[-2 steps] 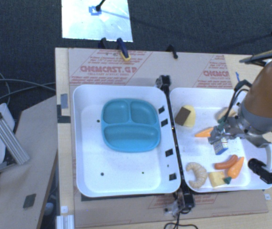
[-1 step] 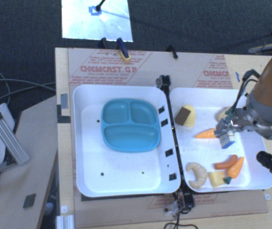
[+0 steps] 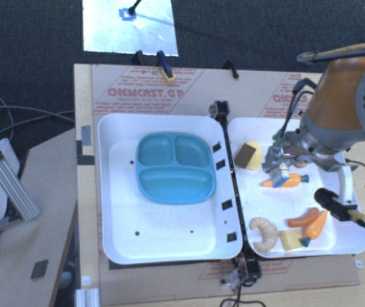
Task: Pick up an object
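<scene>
The right bin [image 3: 246,130] holds several toy foods. A tan and yellow wedge [image 3: 248,155] lies at its left. An orange carrot [image 3: 283,181] lies in the middle, and a pale croissant [image 3: 264,232], a small yellow piece [image 3: 290,239] and two more orange carrots [image 3: 310,221] lie near the front. My gripper [image 3: 278,162] hangs low over the bin, just above the middle carrot and to the right of the wedge. Nothing is visibly lifted.
The left bin [image 3: 118,190] holds a blue divided plate [image 3: 174,167]. A black divider with clips [image 3: 227,171] runs between the bins. A black fitting [image 3: 332,203] sits on the right bin's right rim. The arm's bulky orange and grey wrist [image 3: 348,101] overhangs the right bin's back right corner.
</scene>
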Controlling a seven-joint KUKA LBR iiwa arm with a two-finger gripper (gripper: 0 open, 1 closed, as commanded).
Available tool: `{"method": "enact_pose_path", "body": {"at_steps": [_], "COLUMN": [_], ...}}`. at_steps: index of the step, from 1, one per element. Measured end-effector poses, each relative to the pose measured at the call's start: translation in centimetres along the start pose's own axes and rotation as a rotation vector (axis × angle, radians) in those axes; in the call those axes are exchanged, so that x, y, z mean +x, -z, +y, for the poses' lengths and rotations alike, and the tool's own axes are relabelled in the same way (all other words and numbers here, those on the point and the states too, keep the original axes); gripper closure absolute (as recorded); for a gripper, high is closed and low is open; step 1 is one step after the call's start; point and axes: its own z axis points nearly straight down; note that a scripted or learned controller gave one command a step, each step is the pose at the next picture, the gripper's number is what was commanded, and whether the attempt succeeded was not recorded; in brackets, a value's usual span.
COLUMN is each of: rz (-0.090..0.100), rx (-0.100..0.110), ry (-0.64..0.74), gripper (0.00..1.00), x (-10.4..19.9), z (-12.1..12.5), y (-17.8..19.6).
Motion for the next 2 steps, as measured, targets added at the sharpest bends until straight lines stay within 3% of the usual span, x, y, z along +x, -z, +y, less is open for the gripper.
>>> {"method": "enact_pose_path", "body": {"at_steps": [2], "rz": [0.000], "rx": [0.000], "ry": [-0.002], "gripper": [1.00], "x": [7.3], "z": [6.4], "y": [-0.9]}}
